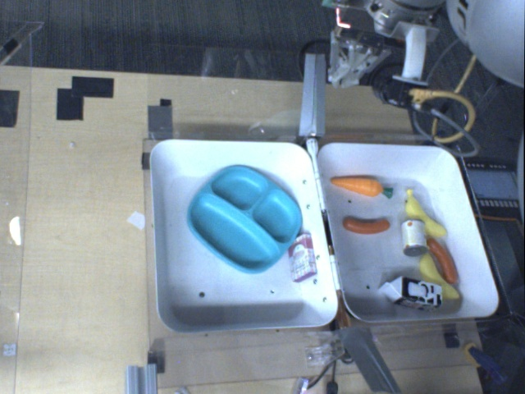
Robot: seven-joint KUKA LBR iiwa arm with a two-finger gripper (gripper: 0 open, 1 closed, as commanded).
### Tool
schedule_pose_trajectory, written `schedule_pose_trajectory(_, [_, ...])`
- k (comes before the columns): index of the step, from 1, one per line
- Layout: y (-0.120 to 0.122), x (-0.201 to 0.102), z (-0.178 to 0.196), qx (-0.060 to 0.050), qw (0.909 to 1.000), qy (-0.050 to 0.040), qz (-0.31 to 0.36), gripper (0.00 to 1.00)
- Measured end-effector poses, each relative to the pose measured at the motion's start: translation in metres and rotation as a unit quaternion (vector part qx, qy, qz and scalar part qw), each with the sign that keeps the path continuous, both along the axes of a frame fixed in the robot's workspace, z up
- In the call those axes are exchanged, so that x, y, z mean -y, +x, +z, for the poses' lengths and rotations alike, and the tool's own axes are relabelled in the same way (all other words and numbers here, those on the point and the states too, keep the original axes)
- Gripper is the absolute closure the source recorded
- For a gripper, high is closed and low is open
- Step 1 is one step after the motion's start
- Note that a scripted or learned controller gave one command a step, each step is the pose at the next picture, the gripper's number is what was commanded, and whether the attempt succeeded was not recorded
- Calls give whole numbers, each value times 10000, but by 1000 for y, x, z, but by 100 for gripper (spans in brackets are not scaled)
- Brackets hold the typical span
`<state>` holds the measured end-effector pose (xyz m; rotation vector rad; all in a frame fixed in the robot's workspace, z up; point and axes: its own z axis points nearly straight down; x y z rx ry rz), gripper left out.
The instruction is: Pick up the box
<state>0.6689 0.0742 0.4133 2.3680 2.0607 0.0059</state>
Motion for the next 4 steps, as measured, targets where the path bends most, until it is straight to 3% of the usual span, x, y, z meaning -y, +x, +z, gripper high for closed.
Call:
schedule_pose_trajectory(2, [0,-64,17,3,9977,9,-671,100])
schedule_pose_trajectory(3, [0,-68,23,-4,9594,16,-2819,100])
schedule_pose_trajectory(4, [-7,-55,-5,-9,9232,27,-3843,100])
